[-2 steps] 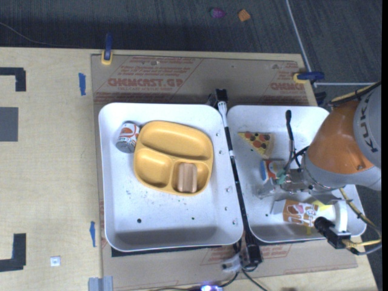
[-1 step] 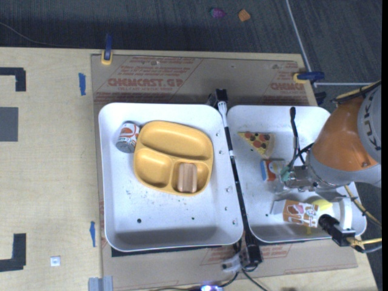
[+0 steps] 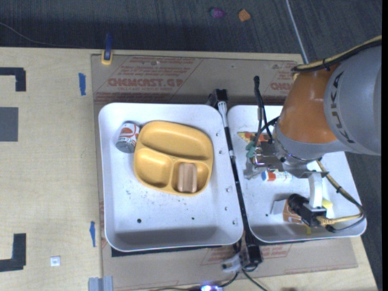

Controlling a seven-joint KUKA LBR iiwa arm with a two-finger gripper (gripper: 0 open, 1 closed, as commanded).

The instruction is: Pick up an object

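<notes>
My gripper (image 3: 259,158) hangs low over the left part of the right bin (image 3: 345,168), under the grey arm with its orange band (image 3: 306,111). Just beside it lie small items: an orange and white piece (image 3: 247,136) toward the back and a small red, white and blue item (image 3: 274,176) toward the front. A flat orange-brown packet (image 3: 284,209) lies near the bin's front. The arm hides much of this bin's floor.
The left bin (image 3: 121,217) holds a yellow divided plate (image 3: 173,139) with a tan block (image 3: 186,177) in its front right compartment. A small can (image 3: 127,136) lies on its side at the plate's back left. A black divider rail (image 3: 233,174) runs between the bins.
</notes>
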